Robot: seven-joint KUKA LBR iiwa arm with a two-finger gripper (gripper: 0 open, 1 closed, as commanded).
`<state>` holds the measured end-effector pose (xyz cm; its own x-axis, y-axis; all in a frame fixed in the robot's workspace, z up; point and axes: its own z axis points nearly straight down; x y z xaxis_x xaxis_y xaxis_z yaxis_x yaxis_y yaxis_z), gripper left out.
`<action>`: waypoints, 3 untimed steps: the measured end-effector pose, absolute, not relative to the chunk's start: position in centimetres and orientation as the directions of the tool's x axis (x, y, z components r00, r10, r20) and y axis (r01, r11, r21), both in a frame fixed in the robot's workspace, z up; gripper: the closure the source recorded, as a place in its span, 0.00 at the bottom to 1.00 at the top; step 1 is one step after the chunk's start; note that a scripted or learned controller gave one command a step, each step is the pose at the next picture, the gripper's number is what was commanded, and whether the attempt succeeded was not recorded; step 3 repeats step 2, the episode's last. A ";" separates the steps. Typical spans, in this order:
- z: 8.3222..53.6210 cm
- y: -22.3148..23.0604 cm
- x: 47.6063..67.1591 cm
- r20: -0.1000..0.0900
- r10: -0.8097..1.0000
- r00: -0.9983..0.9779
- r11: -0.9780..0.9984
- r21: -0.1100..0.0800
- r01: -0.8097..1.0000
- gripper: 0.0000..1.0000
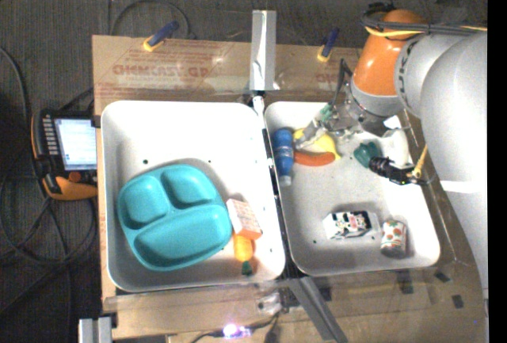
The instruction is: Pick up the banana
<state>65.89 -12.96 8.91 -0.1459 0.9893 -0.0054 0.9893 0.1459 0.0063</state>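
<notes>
At the top of the right bin [412,254] we log the banana [323,145], yellow, lying above an orange carrot-like piece [314,160] and not yet lifted. We place the hand [334,121] just over it; its opening we cannot tell. Clutter hides the banana's ends.

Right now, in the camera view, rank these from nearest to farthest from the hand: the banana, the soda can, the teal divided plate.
1. Banana: in the right bin's top end, just under the hand.
2. Soda can: the same bin's lower right corner.
3. Teal divided plate: over in the left bin, farthest.
</notes>
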 end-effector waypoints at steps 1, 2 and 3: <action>9.6 -13.0 65.6 -0.002 0.989 -0.147 0.147 -0.006 0.989 1.00; 18.4 -7.2 66.9 -0.001 0.996 -0.094 0.094 0.000 0.996 1.00; 18.4 -7.2 66.9 -0.001 0.996 -0.094 0.094 0.000 0.996 1.00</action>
